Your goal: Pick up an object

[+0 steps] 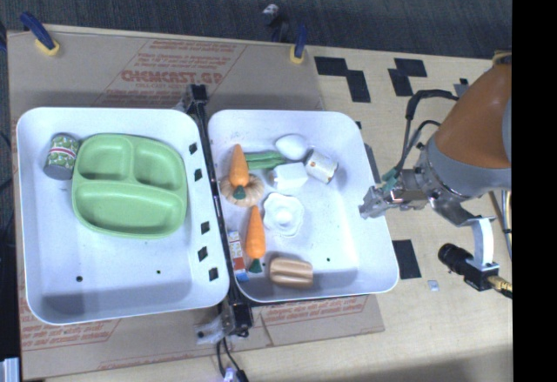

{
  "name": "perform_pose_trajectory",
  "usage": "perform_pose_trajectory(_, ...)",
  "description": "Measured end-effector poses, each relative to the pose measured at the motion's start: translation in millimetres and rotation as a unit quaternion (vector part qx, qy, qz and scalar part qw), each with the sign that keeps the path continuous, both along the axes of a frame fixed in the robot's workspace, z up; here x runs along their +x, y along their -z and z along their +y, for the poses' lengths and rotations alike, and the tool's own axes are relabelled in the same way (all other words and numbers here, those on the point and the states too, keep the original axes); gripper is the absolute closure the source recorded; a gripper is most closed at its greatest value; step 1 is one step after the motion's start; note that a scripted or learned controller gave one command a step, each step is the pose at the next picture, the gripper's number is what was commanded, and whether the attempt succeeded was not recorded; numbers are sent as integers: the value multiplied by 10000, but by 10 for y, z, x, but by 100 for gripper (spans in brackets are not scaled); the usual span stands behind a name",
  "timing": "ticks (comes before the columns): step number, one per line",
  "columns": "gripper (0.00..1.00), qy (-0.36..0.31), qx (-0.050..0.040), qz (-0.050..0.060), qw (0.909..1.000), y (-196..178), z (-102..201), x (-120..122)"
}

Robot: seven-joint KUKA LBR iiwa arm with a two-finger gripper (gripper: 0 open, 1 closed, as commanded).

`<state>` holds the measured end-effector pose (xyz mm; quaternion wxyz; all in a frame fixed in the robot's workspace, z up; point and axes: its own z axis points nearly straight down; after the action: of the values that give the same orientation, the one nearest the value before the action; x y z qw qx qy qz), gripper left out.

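Gripper (376,202): was over right bin (370,237) edge; finger state, I cannot tell.
Carrots (238,167): lay inside that bin.

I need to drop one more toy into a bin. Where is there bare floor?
Left bin: bare floor along the front, below the green tray. Right bin: bare along the right side, past the white cup. Crowded near the divider, around both carrots and the bread roll.

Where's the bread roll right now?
The bread roll lies in the right bin, near its front edge, just right of the lower carrot's green end.
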<state>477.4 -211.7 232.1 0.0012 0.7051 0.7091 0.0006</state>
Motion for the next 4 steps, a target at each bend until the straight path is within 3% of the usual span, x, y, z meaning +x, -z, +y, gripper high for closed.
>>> perform_pose_trajectory(1,100,-7,6,19,10000,72,373,-4)
perform_pose_trajectory(2,100,-3,1,1,10000,-62,475,2)
perform_pose_trajectory(4,100,-15,7,22,10000,85,556,-3)
